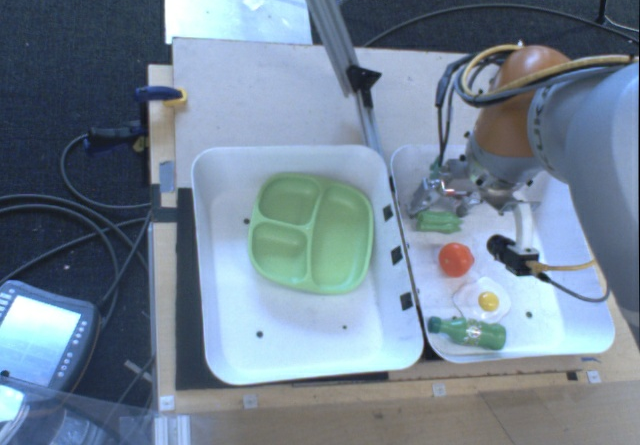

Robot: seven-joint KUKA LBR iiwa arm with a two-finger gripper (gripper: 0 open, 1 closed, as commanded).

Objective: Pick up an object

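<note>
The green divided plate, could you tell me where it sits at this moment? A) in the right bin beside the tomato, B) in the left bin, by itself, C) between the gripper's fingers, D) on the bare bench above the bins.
B: the green divided plate lies flat in the left bin, while the red tomato, fried egg and green bottle lie in the right bin.
</note>
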